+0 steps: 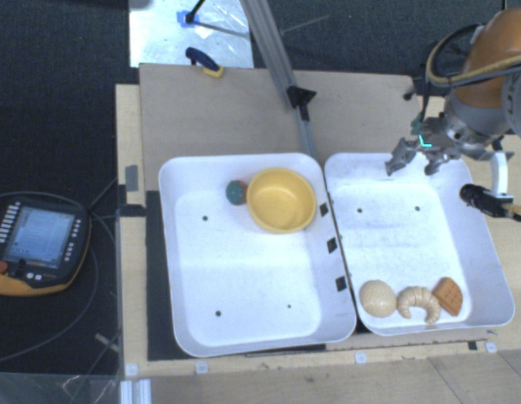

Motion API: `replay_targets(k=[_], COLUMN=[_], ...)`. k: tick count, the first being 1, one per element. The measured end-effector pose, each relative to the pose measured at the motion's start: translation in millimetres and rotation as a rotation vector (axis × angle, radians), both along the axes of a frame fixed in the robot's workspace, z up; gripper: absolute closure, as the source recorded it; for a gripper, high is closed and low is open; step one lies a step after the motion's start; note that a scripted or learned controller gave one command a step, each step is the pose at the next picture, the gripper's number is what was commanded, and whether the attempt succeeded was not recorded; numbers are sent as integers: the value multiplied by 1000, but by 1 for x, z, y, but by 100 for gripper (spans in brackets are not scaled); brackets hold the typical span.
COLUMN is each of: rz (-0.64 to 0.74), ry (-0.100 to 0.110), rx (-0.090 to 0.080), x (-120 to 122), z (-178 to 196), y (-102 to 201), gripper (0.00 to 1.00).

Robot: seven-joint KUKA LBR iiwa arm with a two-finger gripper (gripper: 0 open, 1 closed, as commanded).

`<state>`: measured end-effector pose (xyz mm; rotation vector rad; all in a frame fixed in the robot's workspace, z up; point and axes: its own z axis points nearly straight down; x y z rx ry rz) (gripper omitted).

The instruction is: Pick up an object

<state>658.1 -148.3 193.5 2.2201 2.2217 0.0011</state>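
Gripper (416,160): at the far edge of the right bin (483,251), hanging from the grey wrist under the orange band; its two fingers stand spread apart, one toward the left and one toward the right, with nothing between them. Right bin: bare white floor directly under and near the gripper; three items lined up along its near wall, well apart from the gripper. Item one, a round pale bun (378,298), leftmost of the row. Item two, a croissant (420,302), just beside the bun, its curved length lying roughly left to right with the tips turned toward the near side. Item three, a small tan waffle-like piece (449,295), just beside the croissant at the right end of the row. Key relation: every candidate in this bin lies toward the near side from the gripper, almost straight across the bin, so the coming move is judged to call for travel toward the near wall and then a descent; the croissant sits closest to that line. Left bin (193,310): a yellow bowl (281,199) at its far right corner, with a small dark green ball (236,192) touching or just beside the bowl's left rim; both lie farther left of the gripper, across the divide between bins. Worktop (344,108): brown board carrying both bins. Task status: no object yet grasped.
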Motion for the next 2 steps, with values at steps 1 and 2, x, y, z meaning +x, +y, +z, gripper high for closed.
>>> replay_targets(k=[1, 2], rz=[0, 0], ry=[0, 5], rx=[0, 1], x=[0, 5], z=[0, -60], y=[0, 3], gripper=[0, 0])
